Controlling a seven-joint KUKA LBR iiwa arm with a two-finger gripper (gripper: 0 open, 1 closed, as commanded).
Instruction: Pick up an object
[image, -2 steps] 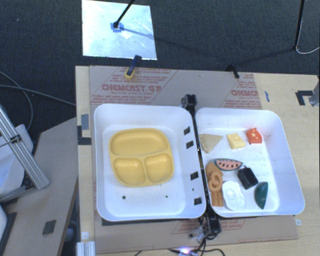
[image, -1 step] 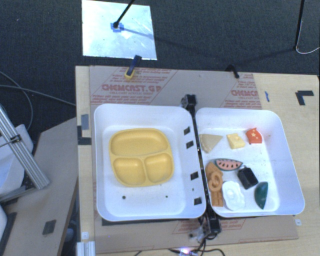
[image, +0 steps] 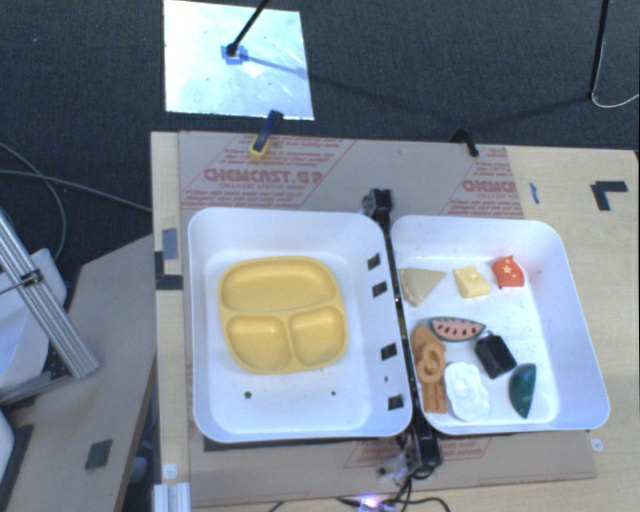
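Observation:
The right bin (image: 560, 262) holds several toy foods. A beige wedge (image: 420, 284) lies at its upper left, with a yellow cheese block (image: 472, 282) and a red piece (image: 508, 272) to its right. Below them sit a watermelon slice (image: 457, 329), a black block (image: 494, 355), an orange pretzel-like piece (image: 431, 366), a white lump (image: 467, 390) and a dark green piece (image: 523, 389). In the left bin (image: 205, 300) rests a yellow divided plate (image: 283, 311) with three compartments.
Both bins stand on a cardboard sheet (image: 340, 165) on the wooden bench. A reflective square (image: 238, 60) lies on the dark floor beyond. A metal frame (image: 40, 300) stands at the left edge. Cables run at the front by the bins' joint (image: 415, 455).

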